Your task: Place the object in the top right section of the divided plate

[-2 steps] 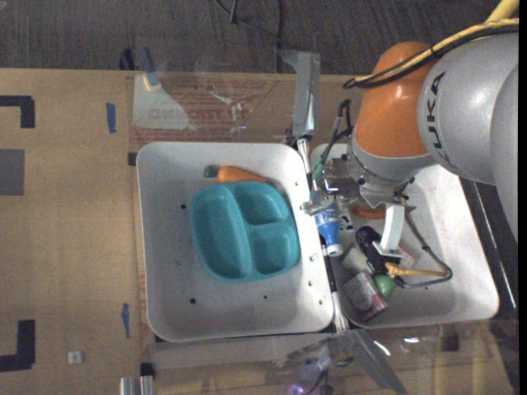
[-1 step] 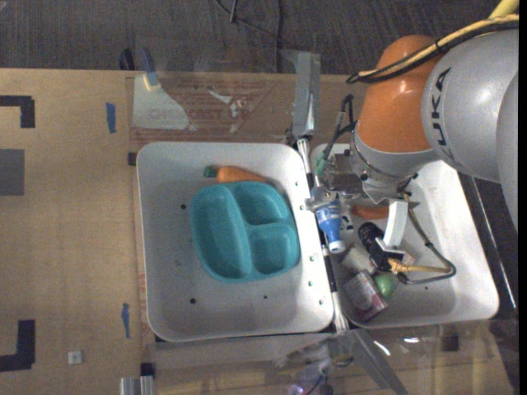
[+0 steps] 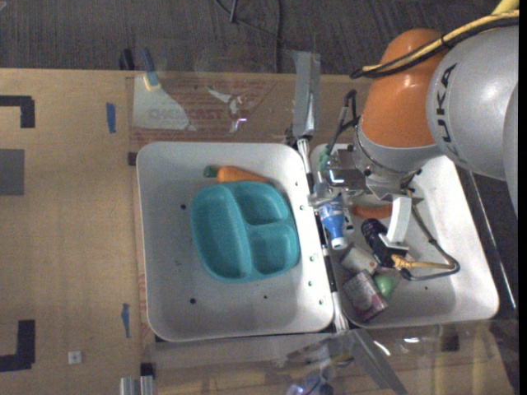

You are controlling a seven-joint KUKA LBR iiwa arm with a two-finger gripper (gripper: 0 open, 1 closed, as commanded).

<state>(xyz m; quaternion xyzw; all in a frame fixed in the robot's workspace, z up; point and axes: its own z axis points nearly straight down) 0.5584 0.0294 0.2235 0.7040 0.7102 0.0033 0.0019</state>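
One plate (image 3: 243, 230), perhaps carrot (image 3: 239, 174), in left bin (image 3: 165, 290) | right bin (image 3: 461, 290): bottle (image 3: 333, 220) | hand (image 3: 332, 186) grip unclear

Green ball (image 3: 385, 285) touches purplish packet (image 3: 363, 295) in right bin (image 3: 465, 290).

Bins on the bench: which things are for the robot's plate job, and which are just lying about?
For the job: teal divided plastic plate in the left bin; two-finger gripper over the right bin. Which object it should carry, I cannot tell.

Probably just lying about: orange carrot-shaped toy beside the plate; blue-and-white bottle; small green ball; crumpled purple packet.
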